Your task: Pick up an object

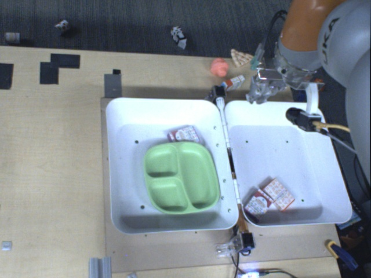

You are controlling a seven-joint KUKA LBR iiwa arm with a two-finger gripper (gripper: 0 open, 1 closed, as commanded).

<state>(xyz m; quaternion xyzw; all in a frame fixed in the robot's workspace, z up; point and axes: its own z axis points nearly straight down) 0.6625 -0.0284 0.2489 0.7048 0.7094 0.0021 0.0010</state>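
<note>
A green divided plate (181, 176) lies in the left bin (124, 155). A small red-and-white packet (184, 134) peeks out from behind the plate's far edge. Two more red-and-white packets (269, 196) lie near the front of the right bin (290, 149). My gripper (260, 92) hangs above the far left corner of the right bin, high over the rim, with nothing visible between its fingers. It is well away from the packets at the bin's front.
Behind the bins lie a pink ball (219, 68), a patterned wedge (241, 57) and a small tube (234, 83). A black cable fitting (302, 119) sits over the right bin's far edge. Clips (235, 247) stick out at the front between the bins.
</note>
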